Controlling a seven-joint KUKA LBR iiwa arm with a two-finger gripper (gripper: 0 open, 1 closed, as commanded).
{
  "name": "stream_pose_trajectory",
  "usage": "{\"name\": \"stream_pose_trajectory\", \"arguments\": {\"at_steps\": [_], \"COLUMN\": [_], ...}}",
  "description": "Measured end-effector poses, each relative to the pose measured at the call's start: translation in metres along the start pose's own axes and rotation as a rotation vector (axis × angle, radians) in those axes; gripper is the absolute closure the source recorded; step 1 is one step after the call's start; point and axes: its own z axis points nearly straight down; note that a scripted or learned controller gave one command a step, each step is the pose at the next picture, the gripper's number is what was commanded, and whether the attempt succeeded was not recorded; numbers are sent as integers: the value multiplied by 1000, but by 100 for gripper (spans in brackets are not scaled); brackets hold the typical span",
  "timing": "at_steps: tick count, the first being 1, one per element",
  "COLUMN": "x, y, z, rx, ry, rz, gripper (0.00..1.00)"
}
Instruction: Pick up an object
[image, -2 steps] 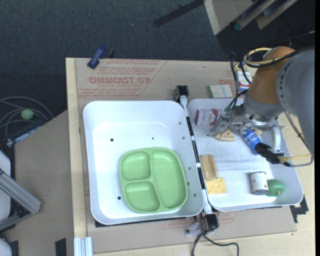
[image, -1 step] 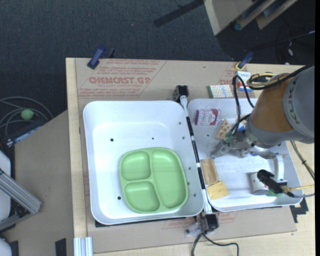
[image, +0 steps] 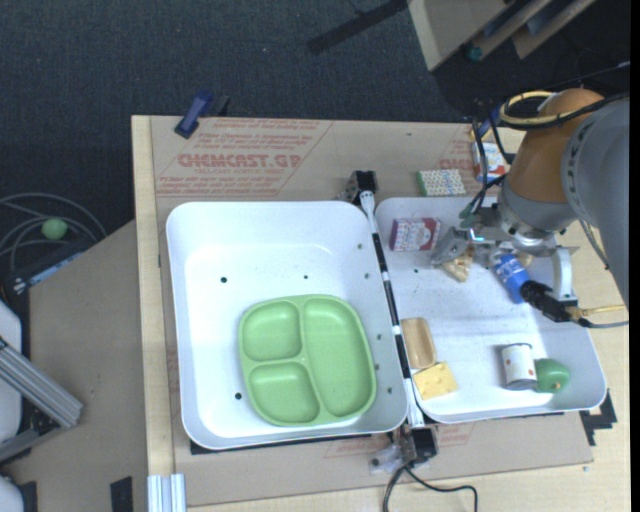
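A: Cables at the bench's front edge, then the bins. Left bin carries a green divided plate. Right bin has the clutter: yellow sponge-like block at the front, tan block just behind it, a small white can touching a green ball-shaped thing.

B: And the arm?

A: Gripper is down at the far end of the right bin, over a small tan object. That looks like the pick target, lying on the bin floor. Can't tell the finger state; the wrist hides it.

B: Risks?

A: Crowding, I'd judge. A red-and-white packet sits near on one side, a blue object on the other. A slightly off descent could nudge either, or close on nothing. The tan piece is small and irregular, so it may slip out.

B: Surface?

A: Smooth white plastic bins on a sheet of printed cardboard. Dark carpet beyond. A coil of cable and a green ball lie off to the left.
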Motion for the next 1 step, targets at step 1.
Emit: {"name": "stream_pose_trajectory", "arguments": {"at_steps": [1], "x": [0], "y": [1], "z": [-10], "rx": [-3], "ry": [-2], "rz": [-1], "gripper": [100]}}
